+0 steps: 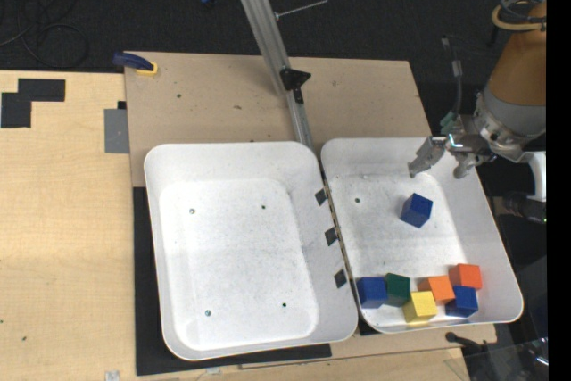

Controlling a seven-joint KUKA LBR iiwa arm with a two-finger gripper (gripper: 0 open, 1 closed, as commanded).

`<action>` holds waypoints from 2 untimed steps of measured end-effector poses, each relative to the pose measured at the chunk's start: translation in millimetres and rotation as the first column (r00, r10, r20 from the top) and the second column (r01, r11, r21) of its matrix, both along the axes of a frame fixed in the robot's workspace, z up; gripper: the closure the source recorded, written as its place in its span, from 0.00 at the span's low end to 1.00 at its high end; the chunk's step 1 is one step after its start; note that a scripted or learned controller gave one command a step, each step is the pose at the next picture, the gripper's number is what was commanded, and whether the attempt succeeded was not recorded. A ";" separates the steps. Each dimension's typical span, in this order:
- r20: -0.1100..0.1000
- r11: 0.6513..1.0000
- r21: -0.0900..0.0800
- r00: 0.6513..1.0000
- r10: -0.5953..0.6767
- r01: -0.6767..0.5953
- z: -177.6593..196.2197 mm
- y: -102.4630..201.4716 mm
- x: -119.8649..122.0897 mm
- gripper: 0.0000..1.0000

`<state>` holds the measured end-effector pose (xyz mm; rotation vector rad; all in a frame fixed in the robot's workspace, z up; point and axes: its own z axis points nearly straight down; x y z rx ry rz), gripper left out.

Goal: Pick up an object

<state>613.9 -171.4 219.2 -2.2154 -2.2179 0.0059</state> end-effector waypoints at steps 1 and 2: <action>0.004 1.000 -0.001 1.000 0.002 -0.002 2.5 0.0 0.9 0.00; 0.000 1.000 0.000 1.000 0.004 -0.004 -58.4 4.0 7.6 0.00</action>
